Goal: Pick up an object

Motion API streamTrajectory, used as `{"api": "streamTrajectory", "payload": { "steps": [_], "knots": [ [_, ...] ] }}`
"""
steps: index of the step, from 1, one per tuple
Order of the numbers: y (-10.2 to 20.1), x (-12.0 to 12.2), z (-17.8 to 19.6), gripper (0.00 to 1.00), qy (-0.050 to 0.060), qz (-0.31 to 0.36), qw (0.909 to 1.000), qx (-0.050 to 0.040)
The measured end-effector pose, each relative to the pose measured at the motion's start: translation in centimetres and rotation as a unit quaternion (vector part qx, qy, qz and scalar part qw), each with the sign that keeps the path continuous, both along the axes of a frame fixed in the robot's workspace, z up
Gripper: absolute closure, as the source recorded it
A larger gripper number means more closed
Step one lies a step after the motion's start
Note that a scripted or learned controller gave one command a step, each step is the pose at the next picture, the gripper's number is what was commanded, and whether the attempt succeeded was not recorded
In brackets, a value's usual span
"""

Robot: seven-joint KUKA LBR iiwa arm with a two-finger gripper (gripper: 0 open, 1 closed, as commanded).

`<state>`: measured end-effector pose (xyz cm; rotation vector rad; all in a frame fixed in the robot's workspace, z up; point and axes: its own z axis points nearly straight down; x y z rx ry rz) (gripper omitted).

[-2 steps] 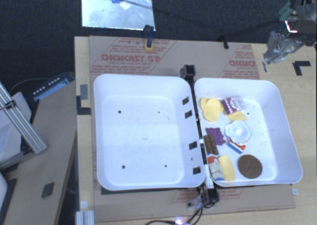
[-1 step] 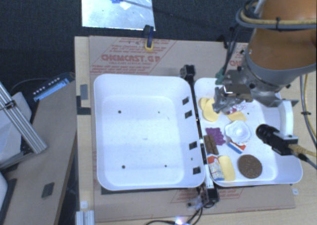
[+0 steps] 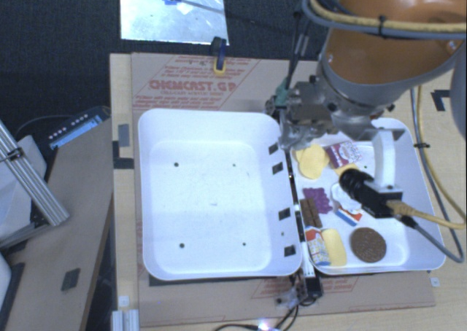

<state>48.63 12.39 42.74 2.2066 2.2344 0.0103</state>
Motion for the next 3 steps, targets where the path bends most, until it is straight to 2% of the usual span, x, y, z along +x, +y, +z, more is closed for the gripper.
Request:
{"api": "streamTrajectory", "payload": {
  "steps": [2,3],
  "knots": [
    [6.7,0.0,5.8,1.0,0.001,-0.002,1.0,-0.0004],
    [8.3,0.0,10.3,1.0,0.0,-0.003,1.0,-0.0002]
  ]
}}
